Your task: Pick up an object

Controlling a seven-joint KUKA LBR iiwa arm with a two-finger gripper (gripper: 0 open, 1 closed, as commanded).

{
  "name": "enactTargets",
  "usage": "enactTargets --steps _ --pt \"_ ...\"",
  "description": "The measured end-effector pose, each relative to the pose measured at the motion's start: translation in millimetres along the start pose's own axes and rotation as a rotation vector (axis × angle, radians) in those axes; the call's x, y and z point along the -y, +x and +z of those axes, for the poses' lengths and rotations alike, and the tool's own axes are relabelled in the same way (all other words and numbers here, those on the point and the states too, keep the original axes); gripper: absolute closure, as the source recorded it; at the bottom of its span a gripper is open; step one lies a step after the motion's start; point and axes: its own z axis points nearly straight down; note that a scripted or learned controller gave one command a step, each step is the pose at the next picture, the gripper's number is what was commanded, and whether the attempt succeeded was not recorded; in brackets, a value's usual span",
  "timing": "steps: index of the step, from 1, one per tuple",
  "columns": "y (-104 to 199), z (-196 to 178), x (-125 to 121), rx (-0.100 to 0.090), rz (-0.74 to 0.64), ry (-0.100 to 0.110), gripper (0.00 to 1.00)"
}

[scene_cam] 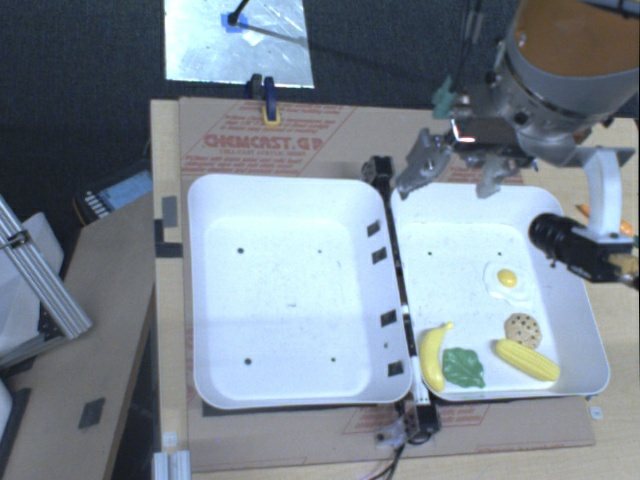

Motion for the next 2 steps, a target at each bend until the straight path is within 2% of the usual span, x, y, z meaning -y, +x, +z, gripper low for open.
enactTargets --steps 1,2 --pt "28 -33 0 -0.001 -0.001 -0.002 0.0" --pt "-22 156 2 0.004 0.009 0.015 0.0"
